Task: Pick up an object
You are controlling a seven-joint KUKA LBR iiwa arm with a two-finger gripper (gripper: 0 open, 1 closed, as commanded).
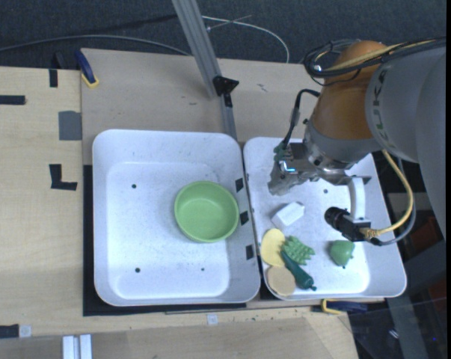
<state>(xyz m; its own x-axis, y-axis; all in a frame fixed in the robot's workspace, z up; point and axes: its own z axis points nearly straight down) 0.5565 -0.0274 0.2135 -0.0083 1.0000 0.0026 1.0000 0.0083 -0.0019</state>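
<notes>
My gripper (283, 179) hangs over the upper left part of the right bin (382, 279), just above a small white block (288, 215). I see nothing between its fingers, but the wrist hides how they stand. Lower in that bin lie a yellow piece (271, 245), a dark green leafy toy (298, 259), a tan round piece (280, 280) and a small green lump (342, 252). A green bowl (206, 211) sits in the left bin (120, 152).
The grey arm with its orange band (352, 103) covers the right bin's upper right. A slanted grey pole (199, 40) rises behind the bins. Blue clip (85, 66) lies at the bench's far left corner.
</notes>
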